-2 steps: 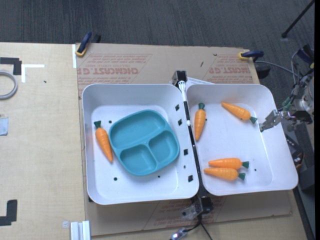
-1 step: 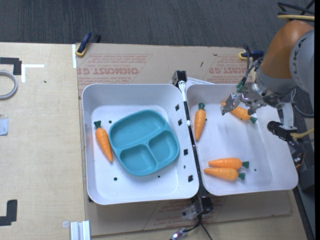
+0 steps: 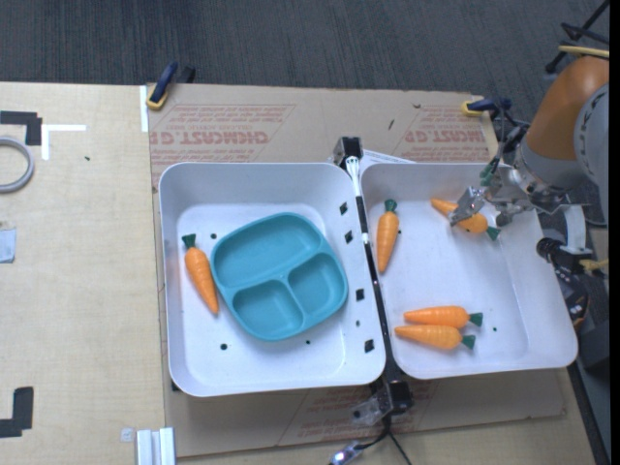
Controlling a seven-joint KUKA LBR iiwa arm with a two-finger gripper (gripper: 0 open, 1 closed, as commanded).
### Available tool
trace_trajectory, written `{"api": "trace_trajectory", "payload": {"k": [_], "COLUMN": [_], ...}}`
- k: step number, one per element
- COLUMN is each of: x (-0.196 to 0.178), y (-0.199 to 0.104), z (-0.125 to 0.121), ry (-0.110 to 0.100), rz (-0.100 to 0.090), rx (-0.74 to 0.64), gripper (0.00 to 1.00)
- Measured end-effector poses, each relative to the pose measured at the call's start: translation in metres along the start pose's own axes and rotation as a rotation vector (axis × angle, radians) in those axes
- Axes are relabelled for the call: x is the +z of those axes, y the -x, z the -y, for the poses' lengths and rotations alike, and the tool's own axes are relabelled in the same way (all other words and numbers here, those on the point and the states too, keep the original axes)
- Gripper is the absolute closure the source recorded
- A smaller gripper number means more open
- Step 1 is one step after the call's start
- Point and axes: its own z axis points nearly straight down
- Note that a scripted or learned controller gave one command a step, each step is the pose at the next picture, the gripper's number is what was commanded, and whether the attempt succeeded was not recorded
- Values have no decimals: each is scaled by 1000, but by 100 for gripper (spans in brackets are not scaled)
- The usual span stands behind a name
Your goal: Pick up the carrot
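Over at the far right corner of the right bin (image 3: pixel 542 342) my tool (image 3: pixel 475 206) is down at a carrot (image 3: pixel 465 218) that lies near the bin's back wall, its green top pointing toward the arm. From this slanted view I cannot tell how the tool stands, wide or narrow, nor whether the carrot sits between its tips or just beside them, so I would not count this as a grip yet. My judgement is that the step in hand is the grasp itself. To do it well I would want the tool centred across the thick orange body, not the tapered end, and set square to the carrot's length so it does not roll away toward the wall. I would only lift once the squeeze is firm, and lift straight up, slowly. Other carrots are spare targets: one (image 3: pixel 387 237) against the divider, a pair (image 3: pixel 438 325) touching near the front of the same bin, and one (image 3: pixel 201 274) in the left bin (image 3: pixel 184 356) beside the teal plate (image 3: pixel 279 275)
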Motion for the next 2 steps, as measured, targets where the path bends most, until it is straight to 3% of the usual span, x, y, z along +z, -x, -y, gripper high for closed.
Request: {"api": "trace_trajectory", "payload": {"k": [1, 2], "x": [-9, -112], "y": [0, -77], "z": [1, 9], "ry": [-7, 0], "rz": [0, 1], "rx": [-3, 1], "gripper": [100, 100]}}
